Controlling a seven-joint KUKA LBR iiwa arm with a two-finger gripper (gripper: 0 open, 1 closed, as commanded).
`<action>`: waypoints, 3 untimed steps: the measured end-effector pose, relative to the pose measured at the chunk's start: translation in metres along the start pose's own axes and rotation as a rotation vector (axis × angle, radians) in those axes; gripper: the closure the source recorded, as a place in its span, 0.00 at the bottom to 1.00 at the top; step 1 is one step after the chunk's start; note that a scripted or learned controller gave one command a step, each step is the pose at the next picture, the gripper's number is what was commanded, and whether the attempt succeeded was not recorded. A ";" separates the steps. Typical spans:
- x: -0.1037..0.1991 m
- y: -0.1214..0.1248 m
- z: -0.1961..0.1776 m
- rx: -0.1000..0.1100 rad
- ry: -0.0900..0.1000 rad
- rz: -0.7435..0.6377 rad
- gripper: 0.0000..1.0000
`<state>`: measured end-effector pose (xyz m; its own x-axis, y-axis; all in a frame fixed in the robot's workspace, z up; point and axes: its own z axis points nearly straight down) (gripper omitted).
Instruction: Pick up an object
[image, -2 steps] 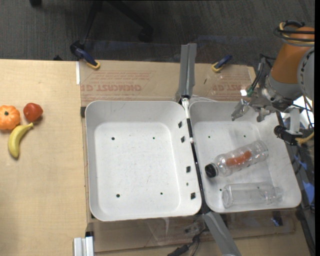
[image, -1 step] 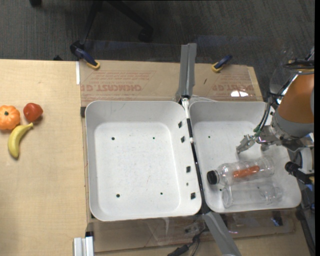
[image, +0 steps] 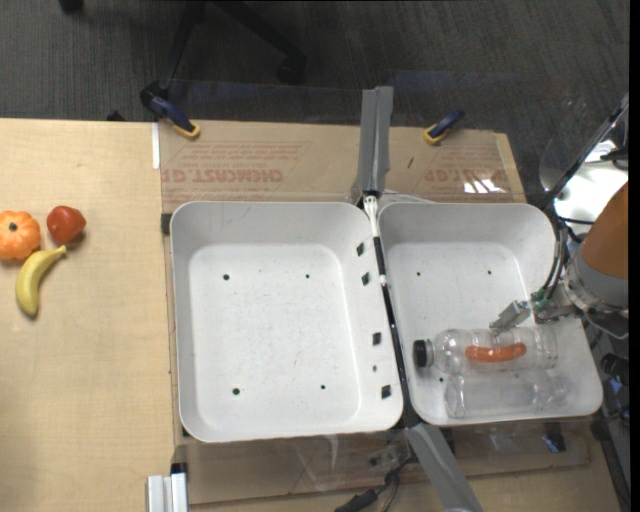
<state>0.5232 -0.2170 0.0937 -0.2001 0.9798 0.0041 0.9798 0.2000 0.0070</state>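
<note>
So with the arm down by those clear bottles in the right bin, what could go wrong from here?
The end effector sits at the upper edge of the clear bottle, which lies on its side: it could roll or slip away rather than be gripped. A second clear bottle lies right beside it, so both may get nudged against the right bin wall.

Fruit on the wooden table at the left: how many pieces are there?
3, grouped near the table's left edge: an orange, a red apple-like fruit just right of it, and a banana below them. More could lie beyond the picture's edge.
</note>
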 end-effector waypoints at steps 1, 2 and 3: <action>0.012 -0.008 -0.012 -0.040 -0.032 -0.102 0.00; 0.030 -0.010 -0.018 -0.059 -0.045 -0.177 0.00; 0.059 0.033 0.003 0.008 -0.005 0.175 0.00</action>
<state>0.5433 -0.1525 0.0913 -0.0264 0.9997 -0.0007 0.9997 0.0264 -0.0011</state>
